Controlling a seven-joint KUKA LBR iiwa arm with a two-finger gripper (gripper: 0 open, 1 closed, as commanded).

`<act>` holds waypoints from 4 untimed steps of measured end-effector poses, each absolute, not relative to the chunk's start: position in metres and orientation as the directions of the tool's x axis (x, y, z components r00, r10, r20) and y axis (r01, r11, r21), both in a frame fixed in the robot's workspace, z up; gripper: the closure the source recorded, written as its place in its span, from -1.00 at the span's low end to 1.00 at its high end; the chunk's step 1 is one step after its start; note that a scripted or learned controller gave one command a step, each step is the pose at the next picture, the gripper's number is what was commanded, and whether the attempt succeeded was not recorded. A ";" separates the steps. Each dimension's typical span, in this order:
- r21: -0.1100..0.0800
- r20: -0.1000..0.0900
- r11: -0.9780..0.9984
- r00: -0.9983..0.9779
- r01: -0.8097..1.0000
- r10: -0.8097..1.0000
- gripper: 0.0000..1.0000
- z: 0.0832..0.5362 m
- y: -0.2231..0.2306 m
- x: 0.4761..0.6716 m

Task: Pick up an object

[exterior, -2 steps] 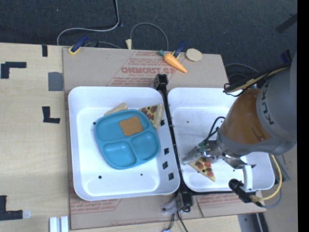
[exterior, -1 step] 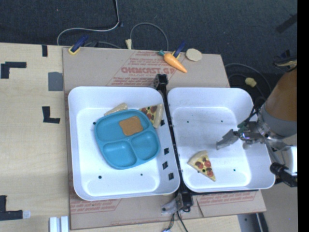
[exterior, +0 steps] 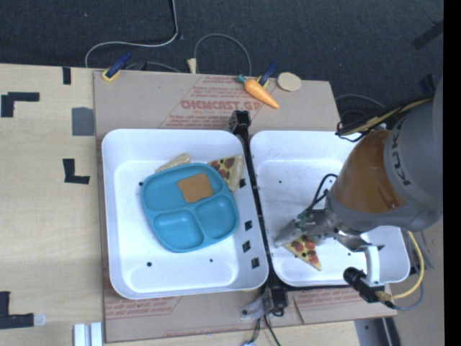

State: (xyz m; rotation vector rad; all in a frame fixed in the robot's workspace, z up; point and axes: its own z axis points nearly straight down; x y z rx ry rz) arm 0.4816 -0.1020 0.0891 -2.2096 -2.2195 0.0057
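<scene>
Near front edge of right bin [exterior: 403, 141], we see pizza slice [exterior: 305, 251] lying flat, tip toward front-right corner. Gripper [exterior: 302, 229] sits just above slice's crust end, touching or nearly. Whether it grips anything, we cannot tell.

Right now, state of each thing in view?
Blue tray: flat in the left bin, tilted askew.
Brown cracker: lying in the tray's top compartment.
Pizza slice: flat in the right bin, at the pincer.
Second pizza slice: partly tucked under the tray's edge.
Carrot: lying on the cardboard behind the bins.
</scene>
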 end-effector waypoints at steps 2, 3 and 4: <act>0.002 -0.001 0.001 -0.001 1.000 1.000 1.00 0.143 -0.111 0.509; -0.002 0.001 0.000 0.000 1.000 1.000 -1.00 0.140 -0.110 0.507; 0.002 -0.002 0.000 0.000 1.000 1.000 -1.00 0.084 -0.109 0.503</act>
